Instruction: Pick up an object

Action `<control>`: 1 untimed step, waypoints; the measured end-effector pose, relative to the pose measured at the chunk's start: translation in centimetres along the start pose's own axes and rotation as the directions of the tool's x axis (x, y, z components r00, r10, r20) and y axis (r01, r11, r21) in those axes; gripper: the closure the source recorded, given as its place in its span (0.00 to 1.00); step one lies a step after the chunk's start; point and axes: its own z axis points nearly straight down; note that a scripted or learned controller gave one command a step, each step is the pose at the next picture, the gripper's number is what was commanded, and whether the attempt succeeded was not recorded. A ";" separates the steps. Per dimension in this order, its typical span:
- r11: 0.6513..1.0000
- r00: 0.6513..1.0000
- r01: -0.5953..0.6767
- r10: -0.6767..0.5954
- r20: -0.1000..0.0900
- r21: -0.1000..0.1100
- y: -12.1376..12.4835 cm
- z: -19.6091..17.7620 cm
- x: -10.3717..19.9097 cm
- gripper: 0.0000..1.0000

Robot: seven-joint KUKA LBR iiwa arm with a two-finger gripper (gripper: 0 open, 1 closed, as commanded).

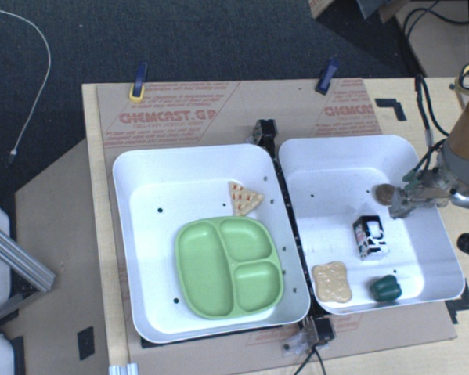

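Red print reading "CHEMCAST G.P" runs across the brown protective sheet [215,113] covering the table, repeated fainter at its right; smaller lines stay illegible.

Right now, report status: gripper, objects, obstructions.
Gripper low over right bin, at a small brown object. Black-and-white item nearby, untouched. Nothing seen between fingers.
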 end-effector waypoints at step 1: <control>1.000 1.000 0.000 0.000 -0.001 0.001 0.1 -3.6 0.0 1.00</control>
